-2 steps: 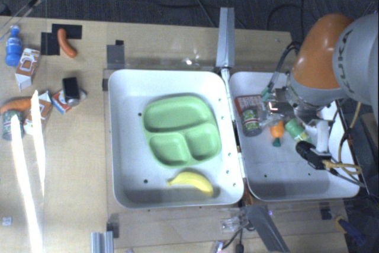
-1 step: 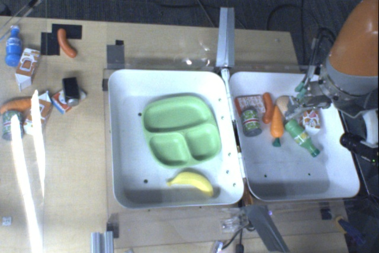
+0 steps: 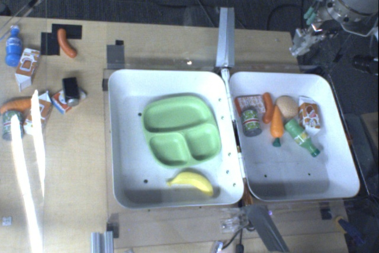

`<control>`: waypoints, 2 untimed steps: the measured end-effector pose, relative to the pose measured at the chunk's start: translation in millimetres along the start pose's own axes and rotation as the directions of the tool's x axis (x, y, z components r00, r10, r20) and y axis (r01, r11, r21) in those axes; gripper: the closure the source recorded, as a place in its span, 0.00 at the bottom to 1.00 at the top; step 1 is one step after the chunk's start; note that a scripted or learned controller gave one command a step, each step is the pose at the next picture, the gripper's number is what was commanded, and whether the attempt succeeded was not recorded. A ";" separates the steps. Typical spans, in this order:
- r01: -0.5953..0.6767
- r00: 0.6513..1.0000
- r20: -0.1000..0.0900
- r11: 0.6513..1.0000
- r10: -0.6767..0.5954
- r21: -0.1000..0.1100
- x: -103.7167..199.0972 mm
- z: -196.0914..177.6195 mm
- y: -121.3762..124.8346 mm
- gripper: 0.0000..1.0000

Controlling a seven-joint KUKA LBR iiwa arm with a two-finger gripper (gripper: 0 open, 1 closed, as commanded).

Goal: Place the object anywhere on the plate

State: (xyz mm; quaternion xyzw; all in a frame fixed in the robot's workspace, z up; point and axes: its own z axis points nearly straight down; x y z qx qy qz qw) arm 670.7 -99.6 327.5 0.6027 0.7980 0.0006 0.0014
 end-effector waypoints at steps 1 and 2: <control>0.027 1.000 0.002 1.000 -0.027 -0.002 -54.9 -107.8 -15.3 1.00; 0.124 0.992 0.000 0.992 -0.124 -0.001 34.5 -77.6 -41.4 1.00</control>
